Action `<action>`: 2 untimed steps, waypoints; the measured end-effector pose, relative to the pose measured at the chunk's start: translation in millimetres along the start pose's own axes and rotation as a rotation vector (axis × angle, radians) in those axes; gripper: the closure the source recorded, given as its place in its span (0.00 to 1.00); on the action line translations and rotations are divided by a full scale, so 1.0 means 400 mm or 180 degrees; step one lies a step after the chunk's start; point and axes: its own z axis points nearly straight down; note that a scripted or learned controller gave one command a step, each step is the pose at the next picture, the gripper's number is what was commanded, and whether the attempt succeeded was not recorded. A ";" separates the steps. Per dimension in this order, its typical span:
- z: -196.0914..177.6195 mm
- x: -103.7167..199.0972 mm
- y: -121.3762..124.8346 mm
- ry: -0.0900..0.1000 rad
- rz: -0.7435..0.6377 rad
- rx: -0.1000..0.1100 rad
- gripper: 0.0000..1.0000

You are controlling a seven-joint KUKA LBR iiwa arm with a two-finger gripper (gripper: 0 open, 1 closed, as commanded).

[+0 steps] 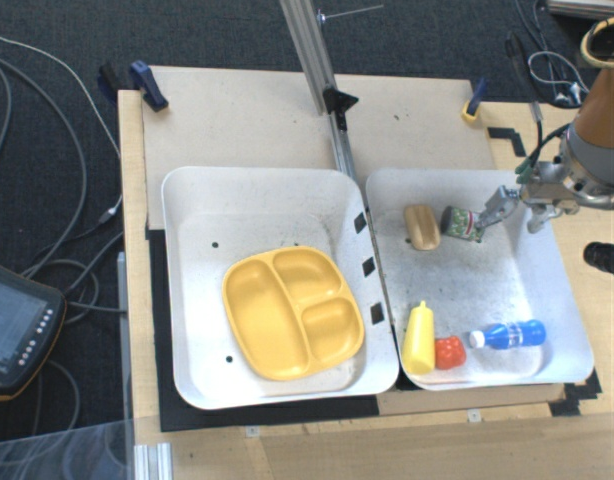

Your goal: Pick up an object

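**Asker:** What is laid out on the bench?

**Describer:** Two shallow white bins sit side by side. The left bin [187, 218] holds a yellow plastic divided plate [292, 311]. The right bin [547, 268] holds five small things: a tan, rounded bread-like lump [421, 227] near the top, a small dark green can with a pale label [462, 222] lying on its side just beside it, and along the bottom edge a yellow squeeze bottle [419, 337], a small red block [449, 352] touching it, and a blue and white bottle [508, 335] lying flat.

**Asker:** And the arm?

**Describer:** It reaches in from the right. The two-finger gripper [499, 208] is low, at the right end of the can. One grey finger [494, 211] seems to touch the can, but I cannot tell whether the grip is closed on it.

**Asker:** How should the pick go?

**Describer:** My judgement: straddle the can across its narrow width, squeeze firmly since it may roll, and lift straight up, away from the tan lump.
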 end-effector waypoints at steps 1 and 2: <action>0.000 0.000 0.000 0.0000 0.0000 -0.0001 0.00; 0.157 0.013 -0.001 0.0004 0.0002 0.0019 0.00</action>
